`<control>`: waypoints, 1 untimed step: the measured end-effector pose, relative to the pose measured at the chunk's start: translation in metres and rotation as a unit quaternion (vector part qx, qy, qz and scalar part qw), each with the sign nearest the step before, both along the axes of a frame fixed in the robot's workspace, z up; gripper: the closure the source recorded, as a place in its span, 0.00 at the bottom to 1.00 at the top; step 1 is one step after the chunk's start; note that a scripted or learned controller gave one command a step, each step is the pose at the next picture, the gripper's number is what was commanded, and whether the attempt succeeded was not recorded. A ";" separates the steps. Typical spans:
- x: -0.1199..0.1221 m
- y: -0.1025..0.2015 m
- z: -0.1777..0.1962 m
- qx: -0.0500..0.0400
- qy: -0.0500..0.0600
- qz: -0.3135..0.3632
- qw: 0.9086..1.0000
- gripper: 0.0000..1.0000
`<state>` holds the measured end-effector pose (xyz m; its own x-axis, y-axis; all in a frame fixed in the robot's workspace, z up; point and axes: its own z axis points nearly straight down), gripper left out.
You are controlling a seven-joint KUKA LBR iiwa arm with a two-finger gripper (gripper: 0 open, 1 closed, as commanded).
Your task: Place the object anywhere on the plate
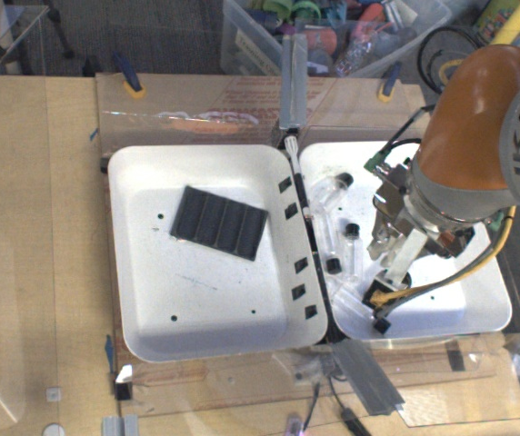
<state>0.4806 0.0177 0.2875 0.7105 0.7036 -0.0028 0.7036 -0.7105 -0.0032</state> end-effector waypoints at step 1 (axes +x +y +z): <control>0.000 0.000 0.000 0.000 0.000 0.000 1.000 0.00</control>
<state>0.4806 0.0177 0.2874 0.7105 0.7037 -0.0028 0.7036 -0.7105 -0.0032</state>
